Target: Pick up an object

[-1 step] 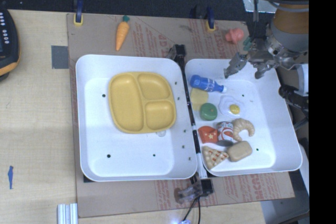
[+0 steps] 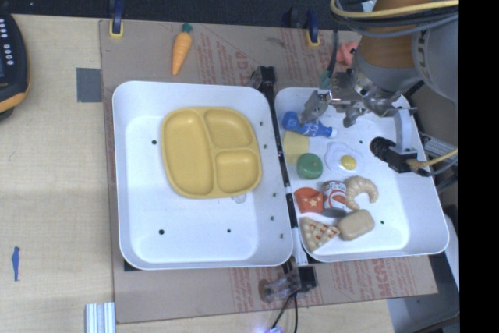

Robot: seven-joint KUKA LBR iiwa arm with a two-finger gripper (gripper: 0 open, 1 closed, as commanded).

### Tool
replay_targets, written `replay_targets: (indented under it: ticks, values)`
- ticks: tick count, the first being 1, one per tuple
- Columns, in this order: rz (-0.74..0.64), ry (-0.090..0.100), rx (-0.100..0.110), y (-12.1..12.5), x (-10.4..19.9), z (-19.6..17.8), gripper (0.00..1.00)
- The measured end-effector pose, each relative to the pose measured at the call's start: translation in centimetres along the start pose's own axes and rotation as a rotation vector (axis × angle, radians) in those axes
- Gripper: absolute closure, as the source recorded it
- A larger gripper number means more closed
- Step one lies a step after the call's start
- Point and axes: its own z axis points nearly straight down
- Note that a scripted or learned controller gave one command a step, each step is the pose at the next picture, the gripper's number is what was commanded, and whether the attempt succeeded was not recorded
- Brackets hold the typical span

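Presumably for sorting, the left bin bears a yellow divided plate, while toy food crowds the right bin. At its twelve o'clock, the gripper, fingers apart, hovers beside a blue object, unheld.

Grey robot arm with orange band above the wrist, reaching in from the right, metal two-finger gripper pointing left and downward
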Motion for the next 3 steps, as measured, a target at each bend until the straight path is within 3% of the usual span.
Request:
replay_targets:
  ticks: [2, 3]
  values:
    - [0.001, 0.0, 0.0, -4.6, 3.2, -0.3, 0.0]
    - [0.001, -0.001, -0.005, -4.0, 3.9, -0.3, 0.0]
